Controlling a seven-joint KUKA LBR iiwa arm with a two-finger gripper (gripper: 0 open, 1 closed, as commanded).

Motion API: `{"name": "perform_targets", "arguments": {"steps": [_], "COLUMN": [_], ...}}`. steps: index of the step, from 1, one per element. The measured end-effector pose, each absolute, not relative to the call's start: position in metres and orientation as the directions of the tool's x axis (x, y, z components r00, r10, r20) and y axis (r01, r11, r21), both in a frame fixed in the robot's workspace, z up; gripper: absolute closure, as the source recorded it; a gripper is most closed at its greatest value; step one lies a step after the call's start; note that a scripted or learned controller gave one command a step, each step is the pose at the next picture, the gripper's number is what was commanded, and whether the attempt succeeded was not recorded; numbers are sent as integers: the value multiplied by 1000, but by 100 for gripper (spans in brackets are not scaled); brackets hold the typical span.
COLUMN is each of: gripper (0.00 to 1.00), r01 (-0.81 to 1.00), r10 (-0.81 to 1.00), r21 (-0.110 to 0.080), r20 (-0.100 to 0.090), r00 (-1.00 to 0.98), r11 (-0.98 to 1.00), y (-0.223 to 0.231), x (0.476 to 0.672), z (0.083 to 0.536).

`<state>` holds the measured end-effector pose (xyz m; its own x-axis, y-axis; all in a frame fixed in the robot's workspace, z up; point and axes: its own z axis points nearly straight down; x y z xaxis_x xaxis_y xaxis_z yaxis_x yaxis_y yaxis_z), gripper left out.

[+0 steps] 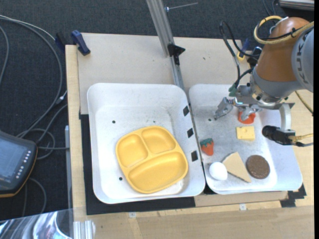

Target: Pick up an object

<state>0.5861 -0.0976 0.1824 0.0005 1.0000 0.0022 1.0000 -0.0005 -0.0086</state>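
My gripper (232, 112) hangs low over the back of the right bin (284, 151), open, with bare bin floor showing between its fingers. A small red-orange toy (246, 116) lies just under its right side, partly hidden by the wrist. In front of that sits a yellow cheese square (245, 133). Toward the bin's left wall lies a red strawberry with a green top (207, 146). Along the front lie a white egg (218, 171), a tan wedge (238, 166) and a brown round cookie (258, 167).
The left bin (102, 133) holds a yellow divided plate (151, 158). A slanted metal pole (164, 29) rises from the divider between the bins. A black cable plug (277, 133) hangs beside the arm at the right bin's right side.
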Motion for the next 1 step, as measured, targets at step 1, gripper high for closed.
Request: {"name": "perform_targets", "arguments": {"steps": [1], "gripper": [0], "r01": [1000], "r10": [1000], "r21": [-9], "r20": [2], "r00": [1], "r11": [-1], "y": [-106], "x": [589], "z": [132]}}
